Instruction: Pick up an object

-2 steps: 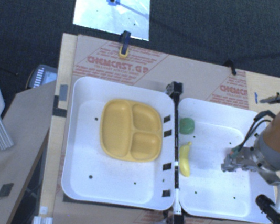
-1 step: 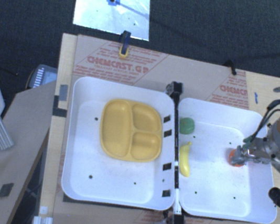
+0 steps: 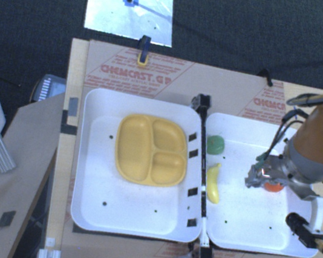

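Observation:
In the right bin (image 3: 236, 230) lie a green round object (image 3: 215, 144) near the divider, a yellow banana-shaped object (image 3: 213, 184) below it, and an orange object (image 3: 273, 187) partly hidden under the arm. My gripper (image 3: 259, 175) hangs low over the right bin, right beside the orange object on its left. The arm's wrist covers most of the gripper from this angle.
A yellow divided plate (image 3: 150, 150) lies in the left bin (image 3: 91, 199). A black divider with clips (image 3: 200, 162) runs between the bins. The bins rest on a cardboard sheet (image 3: 176, 79).

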{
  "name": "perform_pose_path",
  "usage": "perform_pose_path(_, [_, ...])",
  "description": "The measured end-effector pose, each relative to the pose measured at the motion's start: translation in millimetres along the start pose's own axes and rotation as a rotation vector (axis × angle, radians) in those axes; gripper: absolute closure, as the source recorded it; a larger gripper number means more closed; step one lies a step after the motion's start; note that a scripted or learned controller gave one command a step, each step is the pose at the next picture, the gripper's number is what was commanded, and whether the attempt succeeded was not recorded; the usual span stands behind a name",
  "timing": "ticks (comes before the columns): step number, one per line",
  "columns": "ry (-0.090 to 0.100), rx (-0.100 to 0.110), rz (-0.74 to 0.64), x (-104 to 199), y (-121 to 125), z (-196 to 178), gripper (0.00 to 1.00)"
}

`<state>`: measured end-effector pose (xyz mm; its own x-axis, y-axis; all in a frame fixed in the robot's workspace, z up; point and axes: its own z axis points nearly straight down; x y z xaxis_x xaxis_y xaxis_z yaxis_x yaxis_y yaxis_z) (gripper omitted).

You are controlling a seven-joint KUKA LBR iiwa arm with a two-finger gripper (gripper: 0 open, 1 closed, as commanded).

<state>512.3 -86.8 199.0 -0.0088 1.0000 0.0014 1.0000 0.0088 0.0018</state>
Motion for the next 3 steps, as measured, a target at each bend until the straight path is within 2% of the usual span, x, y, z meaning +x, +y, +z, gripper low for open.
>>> perform_pose_path(2, [0.001, 0.001, -0.003, 112, -3, 6, 1.00])
perform_pose_path(3, [0.001, 0.000, -0.002, 158, -12, -4, 1.00])
